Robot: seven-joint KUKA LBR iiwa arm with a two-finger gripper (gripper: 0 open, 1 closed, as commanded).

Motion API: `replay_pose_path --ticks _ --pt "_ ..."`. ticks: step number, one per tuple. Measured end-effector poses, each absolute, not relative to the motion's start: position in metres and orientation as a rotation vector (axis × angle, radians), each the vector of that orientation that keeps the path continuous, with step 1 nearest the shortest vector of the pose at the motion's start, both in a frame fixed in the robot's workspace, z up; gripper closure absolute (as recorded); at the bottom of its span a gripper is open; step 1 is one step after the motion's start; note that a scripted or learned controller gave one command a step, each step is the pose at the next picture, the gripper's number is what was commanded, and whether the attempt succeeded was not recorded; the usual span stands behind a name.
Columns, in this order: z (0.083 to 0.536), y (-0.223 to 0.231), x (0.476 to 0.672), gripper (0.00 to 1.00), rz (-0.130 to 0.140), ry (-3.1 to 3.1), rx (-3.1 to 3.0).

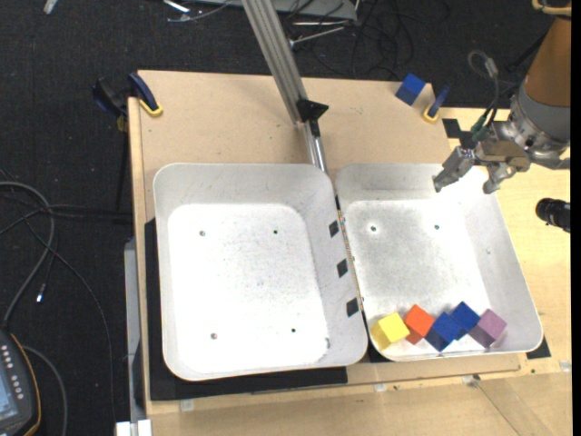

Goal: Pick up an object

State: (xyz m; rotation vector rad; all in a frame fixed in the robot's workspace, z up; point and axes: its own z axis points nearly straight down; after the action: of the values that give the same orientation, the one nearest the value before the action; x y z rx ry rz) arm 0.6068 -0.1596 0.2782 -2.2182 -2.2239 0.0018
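Observation:
Several small blocks lie in a row along the near edge of the right bin (472,243): a yellow block (391,330), an orange block (418,322), a blue block (453,324) and a purple block (490,327). My gripper (471,178) hangs over the bin's far right corner, well above and away from the blocks. Its two fingers stand apart, open, with nothing between them.
The left bin (245,271) lies beside the right one, with a row of black clips at the seam. A lone blue block (411,88) rests on the bench at the back right. A metal pole (277,48) slants up from between the bins.

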Motion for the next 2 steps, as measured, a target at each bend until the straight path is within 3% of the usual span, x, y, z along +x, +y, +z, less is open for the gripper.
replay_pose_path --ticks 1,2 --pt "0.145 -0.145 0.640 0.00 0.006 -2.222 -2.213" --pt "0.211 -0.135 0.573 0.00 -0.002 -2.219 -2.224"
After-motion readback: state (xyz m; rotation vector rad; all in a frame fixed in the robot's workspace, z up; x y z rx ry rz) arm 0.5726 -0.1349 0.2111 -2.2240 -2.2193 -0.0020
